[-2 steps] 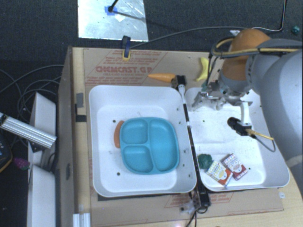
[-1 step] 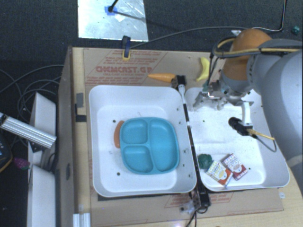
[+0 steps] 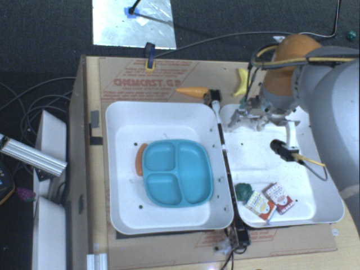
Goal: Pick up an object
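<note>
With the jaws [image 3: 246, 117] hung above the right bin's [image 3: 323, 207] far-left corner, their opening not discernible, nothing is seen held; a descent there could meet bare floor, the green object [image 3: 243, 191] and packets [image 3: 270, 200] being missed.

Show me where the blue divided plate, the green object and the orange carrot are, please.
blue divided plate [image 3: 178, 172]: camera view, on its middle ridge.
green object [image 3: 243, 191]: camera view, on its centre.
orange carrot [image 3: 191, 92]: camera view, on the middle of its body.
</note>
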You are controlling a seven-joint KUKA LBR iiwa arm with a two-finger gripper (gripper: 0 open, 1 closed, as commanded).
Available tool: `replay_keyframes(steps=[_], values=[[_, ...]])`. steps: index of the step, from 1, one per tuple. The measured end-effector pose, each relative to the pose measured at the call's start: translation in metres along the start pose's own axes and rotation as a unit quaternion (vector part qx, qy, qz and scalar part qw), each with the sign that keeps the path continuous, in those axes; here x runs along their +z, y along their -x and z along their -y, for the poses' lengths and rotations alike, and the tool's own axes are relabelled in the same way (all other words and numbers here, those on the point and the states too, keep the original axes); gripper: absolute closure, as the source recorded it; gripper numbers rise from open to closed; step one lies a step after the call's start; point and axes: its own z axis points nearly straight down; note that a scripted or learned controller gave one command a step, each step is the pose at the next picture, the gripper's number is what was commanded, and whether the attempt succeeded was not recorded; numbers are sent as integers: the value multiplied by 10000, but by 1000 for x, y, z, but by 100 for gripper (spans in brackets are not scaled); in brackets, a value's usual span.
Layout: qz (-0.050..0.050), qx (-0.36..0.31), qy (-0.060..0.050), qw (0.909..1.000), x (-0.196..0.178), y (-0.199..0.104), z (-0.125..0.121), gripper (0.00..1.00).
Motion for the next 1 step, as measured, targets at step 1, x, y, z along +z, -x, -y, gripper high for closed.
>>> replay_keyframes(steps=[1], values=[[-1, -2, -2, 10000, 0, -2, 0, 0]])
